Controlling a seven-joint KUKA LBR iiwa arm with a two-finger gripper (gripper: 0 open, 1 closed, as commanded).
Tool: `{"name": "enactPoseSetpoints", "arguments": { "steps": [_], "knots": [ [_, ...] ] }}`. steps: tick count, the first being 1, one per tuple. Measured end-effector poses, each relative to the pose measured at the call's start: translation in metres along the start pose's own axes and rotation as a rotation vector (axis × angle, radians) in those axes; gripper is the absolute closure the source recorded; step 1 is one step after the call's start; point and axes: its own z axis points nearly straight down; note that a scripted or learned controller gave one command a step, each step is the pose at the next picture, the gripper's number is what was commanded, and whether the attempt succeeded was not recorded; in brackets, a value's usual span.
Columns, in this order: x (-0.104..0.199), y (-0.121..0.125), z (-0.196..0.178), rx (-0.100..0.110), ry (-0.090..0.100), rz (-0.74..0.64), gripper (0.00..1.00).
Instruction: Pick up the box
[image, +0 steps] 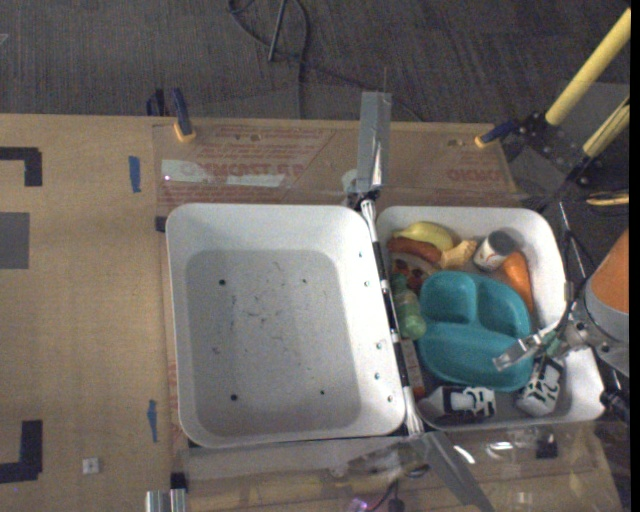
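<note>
The gripper (520, 350) is hovering over the teal plate (470, 325) in the right bin (555, 232), seemingly reaching, its state impossible to tell, while the black-and-white box (470, 402) is lying near the front wall, so approaching calls for shifting forward.

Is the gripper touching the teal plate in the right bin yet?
Cannot tell. In the camera view the gripper overlaps the teal plate's lower right edge, but the slanted view shows neither contact nor a gap.

- A robot lab or test cell.
- Plywood bench (80, 300) marked with black and blue tape.
- Two shallow white plastic bins (190, 330).
- Loose black cables (285, 40) on grey carpet.
</note>
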Motion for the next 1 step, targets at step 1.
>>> {"name": "enactPoseSetpoints", "arguments": {
  "steps": [1],
  "knots": [
    [-0.0001,-0.0001,0.0000,0.000,0.000,0.000,0.00]
  ]
}}
